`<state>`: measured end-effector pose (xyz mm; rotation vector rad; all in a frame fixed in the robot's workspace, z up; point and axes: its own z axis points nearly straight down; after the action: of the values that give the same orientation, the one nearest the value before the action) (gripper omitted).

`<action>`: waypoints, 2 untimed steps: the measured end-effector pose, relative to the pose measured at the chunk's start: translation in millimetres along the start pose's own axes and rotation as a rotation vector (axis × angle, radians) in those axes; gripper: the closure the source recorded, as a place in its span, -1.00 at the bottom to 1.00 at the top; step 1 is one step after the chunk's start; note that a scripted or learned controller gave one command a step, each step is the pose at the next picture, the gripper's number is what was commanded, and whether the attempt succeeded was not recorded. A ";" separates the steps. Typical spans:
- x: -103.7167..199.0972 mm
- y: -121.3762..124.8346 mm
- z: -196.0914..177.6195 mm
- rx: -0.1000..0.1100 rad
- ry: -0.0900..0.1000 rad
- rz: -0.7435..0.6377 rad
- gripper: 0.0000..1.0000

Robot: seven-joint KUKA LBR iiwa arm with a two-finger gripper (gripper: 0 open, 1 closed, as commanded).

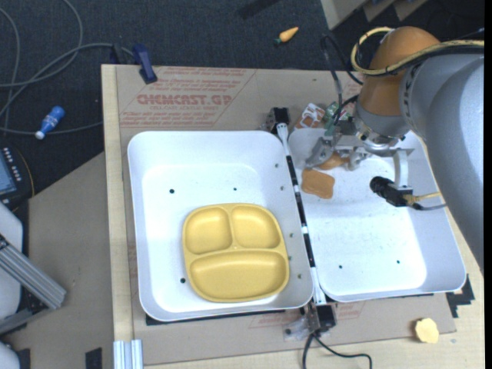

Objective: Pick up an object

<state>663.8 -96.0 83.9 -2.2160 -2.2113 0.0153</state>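
1. While the gripper hangs low over the right bin, you cannot tell how far it is open, or whether it grips anything.
2. You see the tan block on the bin floor near the divider, just below the gripper.
3. Lifting looks undone.
4. The yellow tray sits untouched in the left bin.

Seen from above, we find the grey arm reaching in from the right, its gripper low over the far corner of the right bin, just beside a tan, bread-like piece. In the left bin lies a yellow divided tray. A small yellow object sits on the desk near its front right corner.
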 end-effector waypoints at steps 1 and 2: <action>1.5 0.7 -0.2 -0.004 -0.002 0.000 -1.00; -4.4 1.4 -0.1 -0.008 -0.001 0.000 -1.00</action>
<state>665.1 -100.3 83.9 -2.2200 -2.2164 0.0065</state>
